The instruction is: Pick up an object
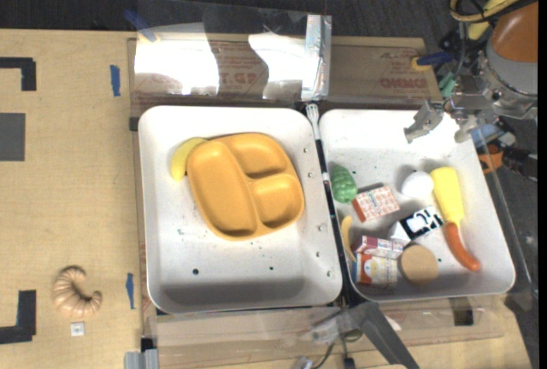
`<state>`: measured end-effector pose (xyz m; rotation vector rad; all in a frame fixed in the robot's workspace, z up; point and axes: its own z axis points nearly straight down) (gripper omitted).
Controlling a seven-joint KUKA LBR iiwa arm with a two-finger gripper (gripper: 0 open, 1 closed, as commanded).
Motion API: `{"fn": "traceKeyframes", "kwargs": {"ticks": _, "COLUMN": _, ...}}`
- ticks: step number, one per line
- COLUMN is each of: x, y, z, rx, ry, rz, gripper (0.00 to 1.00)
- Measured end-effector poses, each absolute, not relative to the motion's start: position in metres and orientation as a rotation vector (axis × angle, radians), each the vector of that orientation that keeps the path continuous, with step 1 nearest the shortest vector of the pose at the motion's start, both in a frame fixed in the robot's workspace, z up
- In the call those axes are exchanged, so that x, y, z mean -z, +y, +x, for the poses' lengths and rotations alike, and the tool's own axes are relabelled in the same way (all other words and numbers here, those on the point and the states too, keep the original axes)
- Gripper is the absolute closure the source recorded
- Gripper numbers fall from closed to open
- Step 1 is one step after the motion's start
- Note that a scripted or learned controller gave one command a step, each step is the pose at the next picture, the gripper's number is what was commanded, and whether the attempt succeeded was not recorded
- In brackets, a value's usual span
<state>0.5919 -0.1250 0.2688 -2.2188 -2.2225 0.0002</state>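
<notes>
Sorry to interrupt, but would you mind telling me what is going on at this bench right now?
A robot arm is set to pick something up from two white bins. Its gripper hovers over the far corner of the right bin, above a pile of toy food: a yellow corn cob, a white egg, a carrot and small cartons. It holds nothing. The left bin has an orange divided tray.

Left bin (162,273) as landmark: orange divided plate (244,182) inside, yellow banana (180,156) at plate's left edge. Croissant toy (77,290) on cardboard left of bin. Clear plastic sheet (231,55) behind bin.
</notes>
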Motion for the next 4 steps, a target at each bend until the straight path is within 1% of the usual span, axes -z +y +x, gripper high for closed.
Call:
{"fn": "traceKeyframes", "kwargs": {"ticks": 1, "x": -0.24, "y": -0.161, "z": 0.58, "rx": -0.004, "ry": -2.091, "rz": -2.34, "gripper": 0.0}}
{"fn": "traceKeyframes", "kwargs": {"ticks": 2, "x": -0.123, "y": -0.1, "z": 0.554, "rx": -0.007, "ry": -2.185, "rz": -2.247, "gripper": 0.0}}
{"fn": "traceKeyframes", "kwargs": {"ticks": 3, "x": -0.186, "y": -0.068, "z": 0.554, "rx": 0.004, "ry": -2.043, "rz": -2.389, "gripper": 0.0}}
{"fn": "traceKeyframes", "kwargs": {"ticks": 4, "x": -0.1, "y": -0.122, "z": 0.531, "rx": 0.014, "ry": -2.066, "rz": -2.383, "gripper": 0.0}}
